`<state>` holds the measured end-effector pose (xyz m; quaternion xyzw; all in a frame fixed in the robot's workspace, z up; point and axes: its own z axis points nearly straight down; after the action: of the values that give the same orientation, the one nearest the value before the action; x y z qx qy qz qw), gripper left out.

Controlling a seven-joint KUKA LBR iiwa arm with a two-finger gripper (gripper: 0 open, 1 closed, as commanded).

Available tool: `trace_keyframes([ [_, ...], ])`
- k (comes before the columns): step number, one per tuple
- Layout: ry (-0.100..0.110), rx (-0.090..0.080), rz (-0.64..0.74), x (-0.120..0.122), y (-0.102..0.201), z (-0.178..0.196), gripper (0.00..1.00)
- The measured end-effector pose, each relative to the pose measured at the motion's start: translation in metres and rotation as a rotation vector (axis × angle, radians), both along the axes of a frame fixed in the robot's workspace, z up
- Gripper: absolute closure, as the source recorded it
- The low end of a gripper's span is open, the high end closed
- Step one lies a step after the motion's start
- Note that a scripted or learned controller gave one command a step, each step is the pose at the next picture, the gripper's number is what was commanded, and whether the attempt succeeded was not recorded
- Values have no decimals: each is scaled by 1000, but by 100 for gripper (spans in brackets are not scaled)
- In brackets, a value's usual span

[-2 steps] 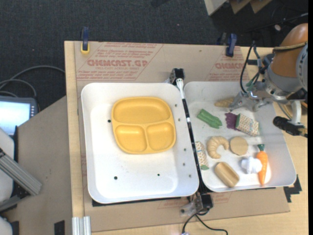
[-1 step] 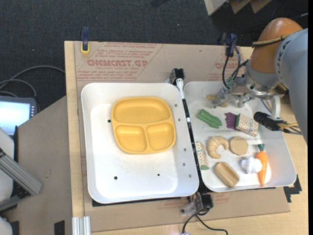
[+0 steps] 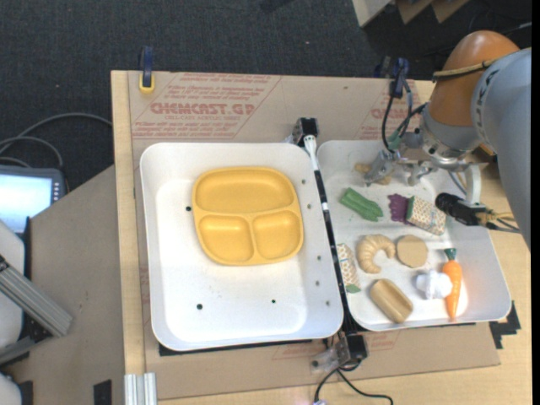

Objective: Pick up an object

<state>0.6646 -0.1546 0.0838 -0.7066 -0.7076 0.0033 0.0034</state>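
Bins: two.
Left bin [image 3: 160, 251]: one yellow divided tray [image 3: 248, 213].
Right bin [image 3: 489, 289]: about seven toy foods, including one carrot [image 3: 454, 287].
Gripper [image 3: 396, 169]: opening cannot be told.

**Colours across the two bins**

The left bin [image 3: 160, 251] is plain white, and the three-part tray [image 3: 248, 213] at its centre is mustard yellow. The right bin [image 3: 489, 298], also white, holds the brighter pieces: a green toy vegetable [image 3: 362, 203] at ten o'clock, a purple one [image 3: 397, 207] at twelve, a pale speckled packet [image 3: 426, 218] beside it, a cream croissant [image 3: 375, 252] and a tan round cookie [image 3: 413, 251] near the middle, a golden-brown bread roll [image 3: 391, 299] at seven, a white lump [image 3: 433, 285] at five, and an orange carrot [image 3: 454, 287] with a green tip at four. The desk [image 3: 211, 108] is tan with red print. The arm [image 3: 498, 83] is grey with an orange band.
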Motion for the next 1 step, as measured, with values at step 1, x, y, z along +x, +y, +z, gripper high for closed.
trace_keyframes([
  [1, 2, 1, 3, 0, 46, 0, 0],
])
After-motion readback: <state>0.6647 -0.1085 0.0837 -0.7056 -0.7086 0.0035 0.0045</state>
